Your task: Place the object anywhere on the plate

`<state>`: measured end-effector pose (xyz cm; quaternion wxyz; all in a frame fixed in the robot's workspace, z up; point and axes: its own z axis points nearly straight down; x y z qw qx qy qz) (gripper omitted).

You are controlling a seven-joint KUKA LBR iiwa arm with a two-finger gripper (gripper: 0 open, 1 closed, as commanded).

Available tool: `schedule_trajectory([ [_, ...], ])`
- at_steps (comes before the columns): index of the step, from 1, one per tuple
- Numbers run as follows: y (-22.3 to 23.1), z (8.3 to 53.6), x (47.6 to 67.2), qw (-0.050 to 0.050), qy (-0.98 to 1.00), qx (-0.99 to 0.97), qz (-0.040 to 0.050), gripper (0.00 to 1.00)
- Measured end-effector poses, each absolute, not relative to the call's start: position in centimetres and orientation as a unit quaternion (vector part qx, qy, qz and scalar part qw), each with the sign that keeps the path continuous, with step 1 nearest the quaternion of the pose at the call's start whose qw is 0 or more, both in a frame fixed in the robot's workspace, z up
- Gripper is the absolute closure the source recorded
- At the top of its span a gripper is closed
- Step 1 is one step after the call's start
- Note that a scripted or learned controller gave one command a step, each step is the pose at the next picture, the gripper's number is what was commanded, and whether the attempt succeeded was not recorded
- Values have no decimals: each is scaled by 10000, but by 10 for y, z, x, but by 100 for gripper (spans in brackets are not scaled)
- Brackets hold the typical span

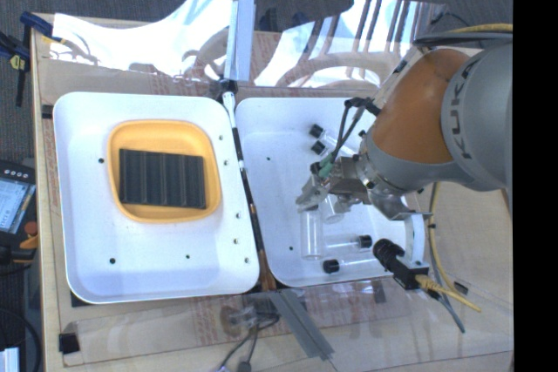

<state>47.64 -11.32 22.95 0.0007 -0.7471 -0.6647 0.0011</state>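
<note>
The gripper (316, 194) is low in the right bin (270, 179), over a clear tube (311, 236) near its front edge; whether the jaws are open I cannot tell. Judged step: grasping. Next: lift, carry left to the yellow plate (163, 135).

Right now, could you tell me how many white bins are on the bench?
2: the left bin holds the yellow plate; the right bin lies beneath the arm, which hides part of it.
</note>
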Motion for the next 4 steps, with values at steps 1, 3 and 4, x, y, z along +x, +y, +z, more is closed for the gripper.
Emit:
schedule_trajectory([
  [1, -70, 247, 554, 14, -7293, -6842, 10, 100],
  [3, -34, 191, 646, 9, -8003, -5996, 9, 100],
  [4, -34, 191, 646, 8, -8004, -5994, 7, 0],
])
